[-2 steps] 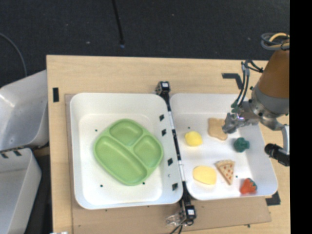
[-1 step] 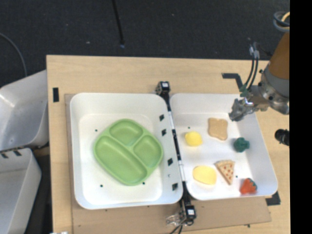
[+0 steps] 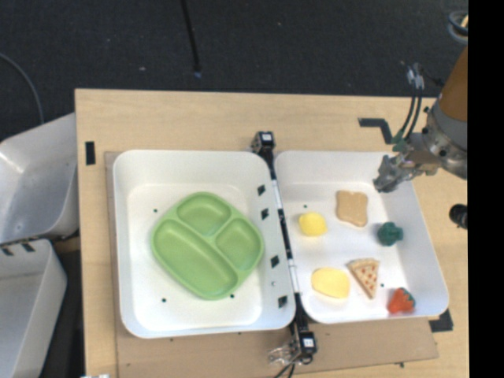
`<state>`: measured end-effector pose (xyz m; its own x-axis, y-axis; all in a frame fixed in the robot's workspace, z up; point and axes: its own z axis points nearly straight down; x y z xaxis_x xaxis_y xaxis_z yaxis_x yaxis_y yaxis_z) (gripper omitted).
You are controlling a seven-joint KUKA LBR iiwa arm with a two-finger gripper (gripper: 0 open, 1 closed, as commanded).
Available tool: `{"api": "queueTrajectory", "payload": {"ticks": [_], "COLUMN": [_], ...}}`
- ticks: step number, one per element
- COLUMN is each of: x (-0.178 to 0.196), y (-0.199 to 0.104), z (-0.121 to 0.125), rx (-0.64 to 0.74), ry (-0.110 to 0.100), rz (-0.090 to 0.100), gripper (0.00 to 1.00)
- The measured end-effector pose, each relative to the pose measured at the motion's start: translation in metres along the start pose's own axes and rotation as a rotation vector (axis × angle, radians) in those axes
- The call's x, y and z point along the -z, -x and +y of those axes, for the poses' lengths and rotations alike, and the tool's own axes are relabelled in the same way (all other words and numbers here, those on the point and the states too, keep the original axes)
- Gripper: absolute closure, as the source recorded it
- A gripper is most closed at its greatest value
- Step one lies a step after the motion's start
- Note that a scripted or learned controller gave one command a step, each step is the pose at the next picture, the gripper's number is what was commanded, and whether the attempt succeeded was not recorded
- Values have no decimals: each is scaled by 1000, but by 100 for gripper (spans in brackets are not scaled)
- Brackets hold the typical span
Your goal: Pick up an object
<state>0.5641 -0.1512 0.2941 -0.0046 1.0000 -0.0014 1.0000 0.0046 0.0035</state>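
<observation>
The right bin [image 3: 315,172] holds several toy foods: a tan toast slice [image 3: 352,208], a round yellow piece [image 3: 313,224], a larger yellow piece [image 3: 331,283], a pizza wedge [image 3: 365,276], a dark green broccoli [image 3: 389,233] and a red strawberry [image 3: 401,301]. My gripper [image 3: 387,176] hangs over the bin's far right part, up and to the right of the toast and apart from it. Nothing shows between its tips.
The left bin [image 3: 130,211] carries a green divided plate [image 3: 207,245]. A black clip row [image 3: 276,227] runs along the seam between the bins. White equipment [image 3: 31,179] stands off the bench to the left. A black bracket [image 3: 376,126] lies behind the right bin.
</observation>
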Motion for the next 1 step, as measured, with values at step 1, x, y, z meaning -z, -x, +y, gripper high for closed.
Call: {"api": "queueTrajectory", "payload": {"ticks": [1], "x": [-18], "y": [-55], "z": [12], "rx": [2], "ry": [-4], "rz": [2], "gripper": [100]}}
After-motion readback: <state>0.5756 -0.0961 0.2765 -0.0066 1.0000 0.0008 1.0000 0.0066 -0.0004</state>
